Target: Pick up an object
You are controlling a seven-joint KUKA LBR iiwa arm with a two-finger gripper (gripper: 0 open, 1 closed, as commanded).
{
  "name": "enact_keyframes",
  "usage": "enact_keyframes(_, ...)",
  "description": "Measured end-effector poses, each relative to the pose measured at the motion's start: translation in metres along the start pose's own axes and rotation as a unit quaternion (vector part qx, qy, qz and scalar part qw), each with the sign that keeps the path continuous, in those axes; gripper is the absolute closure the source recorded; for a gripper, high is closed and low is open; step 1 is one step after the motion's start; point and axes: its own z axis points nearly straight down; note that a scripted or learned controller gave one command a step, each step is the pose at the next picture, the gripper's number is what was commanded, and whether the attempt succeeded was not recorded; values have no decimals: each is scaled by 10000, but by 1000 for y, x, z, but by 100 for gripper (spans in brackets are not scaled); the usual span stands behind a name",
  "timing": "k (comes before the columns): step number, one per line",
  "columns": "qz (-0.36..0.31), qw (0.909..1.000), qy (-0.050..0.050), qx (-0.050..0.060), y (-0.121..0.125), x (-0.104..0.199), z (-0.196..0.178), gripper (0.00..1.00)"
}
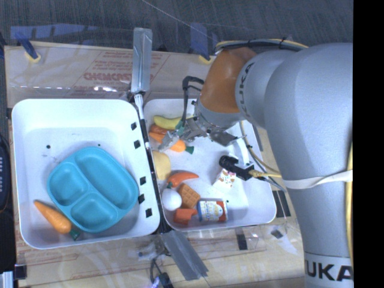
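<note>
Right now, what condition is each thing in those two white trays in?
Blue plate: lying flat in left bin.
Carrot: lying beside the plate's corner.
Jar: on its side in right bin.
Egg: resting among toy food.
Gripper: lowered over the banana.

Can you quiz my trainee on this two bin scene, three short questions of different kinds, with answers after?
1. True or false: the blue divided plate lies in the left bin.
2. Multiple choice: the carrot beside that plate rests near which corner of its bin? A) upper right B) lower left C) upper left
3. Fill in: the pincer is down over the ______ bin, near the banana.

Key: 1 true; 2 B; 3 right.
</note>
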Motion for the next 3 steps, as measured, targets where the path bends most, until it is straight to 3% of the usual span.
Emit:
enact_keyframes(1, 1388, 9903, -15, -18, -11, -40, -9, 0)
enact_keyframes(2, 1610, 9870, -7, -12, 22, -44, -1, 0)
enact_keyframes(3, 1586, 9873, -7, -30, 24, -44, -14, 100)
